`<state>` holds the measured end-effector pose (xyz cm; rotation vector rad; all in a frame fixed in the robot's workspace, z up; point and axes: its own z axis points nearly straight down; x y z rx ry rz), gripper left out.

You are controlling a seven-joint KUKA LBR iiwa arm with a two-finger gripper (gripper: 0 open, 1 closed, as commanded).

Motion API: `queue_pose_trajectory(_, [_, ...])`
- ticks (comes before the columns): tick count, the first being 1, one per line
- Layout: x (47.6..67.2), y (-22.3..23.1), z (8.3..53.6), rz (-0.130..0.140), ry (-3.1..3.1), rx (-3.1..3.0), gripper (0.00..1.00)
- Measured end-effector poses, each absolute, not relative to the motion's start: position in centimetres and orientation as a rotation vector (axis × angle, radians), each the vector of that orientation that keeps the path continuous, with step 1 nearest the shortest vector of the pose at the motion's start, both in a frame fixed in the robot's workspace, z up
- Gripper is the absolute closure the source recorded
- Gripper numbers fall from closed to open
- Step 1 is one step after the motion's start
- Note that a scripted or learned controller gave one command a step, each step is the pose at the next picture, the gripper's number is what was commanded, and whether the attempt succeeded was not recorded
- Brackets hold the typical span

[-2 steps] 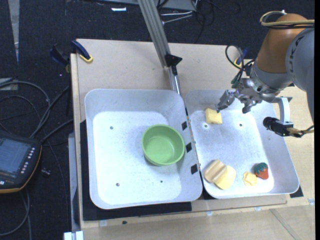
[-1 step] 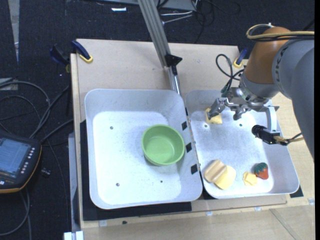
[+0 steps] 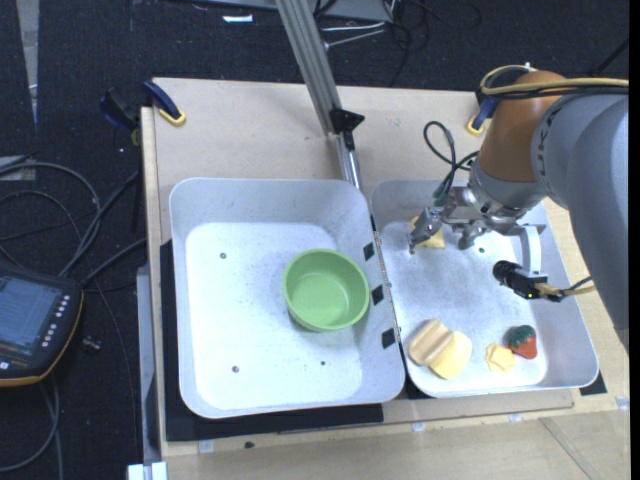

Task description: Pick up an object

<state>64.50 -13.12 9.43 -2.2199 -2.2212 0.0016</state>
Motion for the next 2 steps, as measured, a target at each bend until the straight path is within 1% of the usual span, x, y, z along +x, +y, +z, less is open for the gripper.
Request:
queue_pose_trajectory(1, [64.6,-13.1,10.6,-0.001,-2.222,-2.221,1.0])
queue_pose_trajectory(2, [65.3,-12.6,15.3,-0.003,-2.224,-2.223,1.0])
